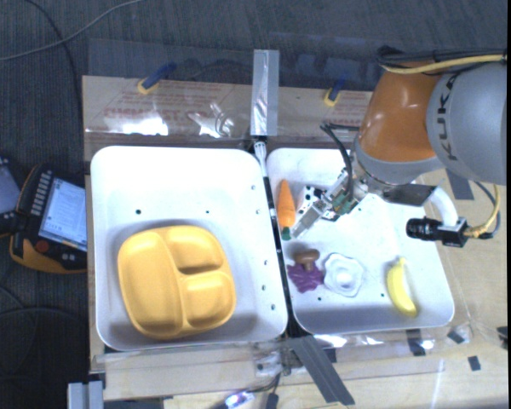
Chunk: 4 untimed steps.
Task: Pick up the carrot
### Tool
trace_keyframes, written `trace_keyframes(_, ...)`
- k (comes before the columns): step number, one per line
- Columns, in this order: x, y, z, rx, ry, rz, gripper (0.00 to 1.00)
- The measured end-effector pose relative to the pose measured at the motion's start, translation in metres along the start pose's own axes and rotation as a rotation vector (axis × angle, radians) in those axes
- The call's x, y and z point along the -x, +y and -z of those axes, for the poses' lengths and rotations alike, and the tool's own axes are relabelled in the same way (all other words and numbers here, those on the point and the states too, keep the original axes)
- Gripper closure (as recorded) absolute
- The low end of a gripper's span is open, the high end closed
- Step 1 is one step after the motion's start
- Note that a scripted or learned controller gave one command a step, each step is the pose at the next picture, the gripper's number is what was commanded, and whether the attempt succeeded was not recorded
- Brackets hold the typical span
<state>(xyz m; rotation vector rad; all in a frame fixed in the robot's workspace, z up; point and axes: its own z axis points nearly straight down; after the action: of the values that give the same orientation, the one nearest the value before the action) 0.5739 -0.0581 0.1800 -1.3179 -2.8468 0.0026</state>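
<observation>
The orange carrot [285,204] lies upright along the left wall of the right bin [426,313]. My gripper [305,219] hangs low in that bin, just right of the carrot's lower end, pointing down and to the left. One pale finger [308,218] shows beside the carrot, close to it or touching it. The carrot is beside the gripper, not between its fingers as far as this view shows.
In the right bin a purple item with a brown cap [305,269], a clear white cup [343,274] and a yellow banana [399,286] lie toward the front. The left bin [136,177] holds a yellow divided plate [177,278]. A teach pendant [51,220] rests left of the bench.
</observation>
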Motion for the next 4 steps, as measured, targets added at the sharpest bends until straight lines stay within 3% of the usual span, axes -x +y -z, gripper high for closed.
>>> trace_keyframes(1,0.000,0.001,0.005,-0.002,0.005,0.001,1.00)
trace_keyframes(2,0.000,0.001,0.005,-0.003,0.005,0.001,0.00)
trace_keyframes(3,-0.054,0.062,0.000,-0.002,-0.001,0.120,0.00)
trace_keyframes(4,-0.041,-0.001,0.000,-0.003,0.000,-0.072,0.00)
